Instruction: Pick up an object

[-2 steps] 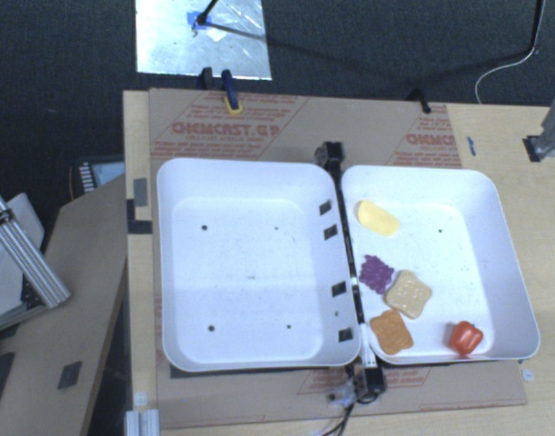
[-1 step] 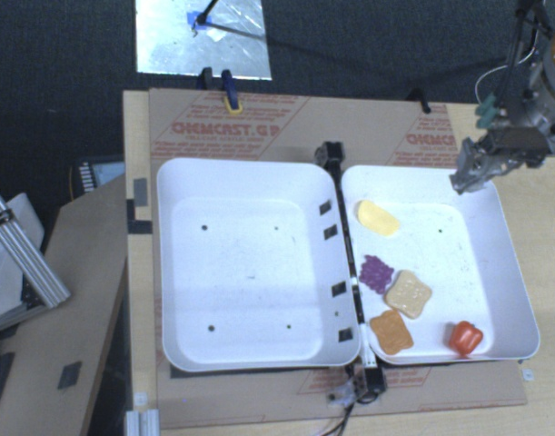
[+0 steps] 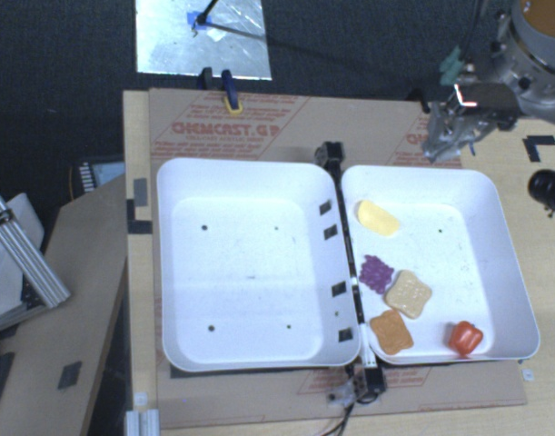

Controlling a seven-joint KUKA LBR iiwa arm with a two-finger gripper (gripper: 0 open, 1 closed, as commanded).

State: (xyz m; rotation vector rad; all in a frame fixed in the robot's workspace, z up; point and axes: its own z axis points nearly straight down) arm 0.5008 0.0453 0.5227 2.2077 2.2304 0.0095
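Tool (image 3: 445,143) parked beyond right bin's (image 3: 504,221) far rim, finger state impossible to tell; five pickable objects inside bin, yellow piece (image 3: 378,217) nearest, likely awaiting descent.

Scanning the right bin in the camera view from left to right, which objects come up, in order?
Yellow piece → purple grape cluster → pale toast slice → red pepper. The darker toast slice spans the grapes and the pale toast across, so I leave it out.
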